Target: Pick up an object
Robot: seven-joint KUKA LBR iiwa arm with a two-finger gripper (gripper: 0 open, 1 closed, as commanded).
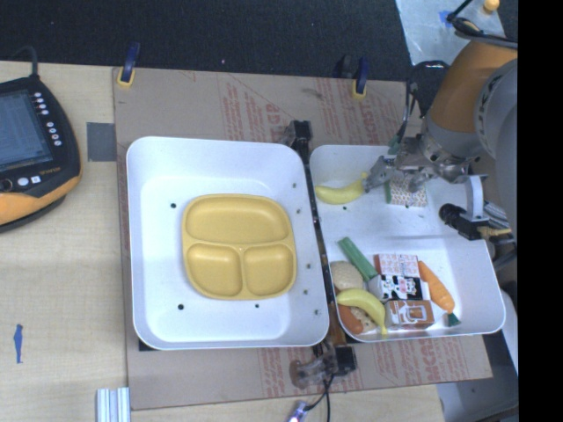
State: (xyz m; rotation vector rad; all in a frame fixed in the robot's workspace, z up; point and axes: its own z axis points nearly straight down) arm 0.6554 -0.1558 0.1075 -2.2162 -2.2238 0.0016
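My gripper [403,179] hangs low over the far part of the right bin [475,262]. A small speckled white item [407,194] lies right under it; whether it is held I cannot tell. A yellow banana [339,192] rests just to the gripper's left, against the bin's far-left wall. At the near end of the bin lie a green stick-shaped item [356,257], a printed carton [398,276], a carrot [436,288], a second banana [361,304], a pale round piece [347,276] and a small box [410,314].
The left bin [154,236] holds a yellow three-compartment plate [239,244]. A teach pendant [31,148] lies on the bench at the far left. Clamps [129,63] hold the board at the back. The grey and orange arm [475,86] comes in from the upper right.
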